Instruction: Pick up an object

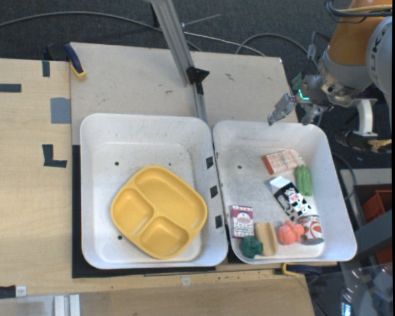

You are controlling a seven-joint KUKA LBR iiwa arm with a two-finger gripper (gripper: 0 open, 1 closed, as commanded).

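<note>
Two shallow white bins sit side by side on the bench, their inner rims touching down the middle. The left bin holds one thing: a yellow plastic tray with three rounded compartments, lying flat toward the near right part of the bin, leaving a wide bare strip along the far and left walls.

The right bin has its far half bare, scuffed white plastic. Its contents crowd the right and near sides. A pinkish-tan carton lies farthest back, just left of a smooth green vegetable-shaped piece. Nearer comes a black-and-white box with a cow pattern, then a lumpy orange-red toy and a red-and-white can beside the near right corner. One small dark red packet stands apart to the left, with a tan block and a dark green lump against the near rim (eight objects, one of each).

The gripper hangs over the far right rim of the right bin, above the bare area and well apart from every object. Its two fingers look spread apart, nothing between them.
</note>
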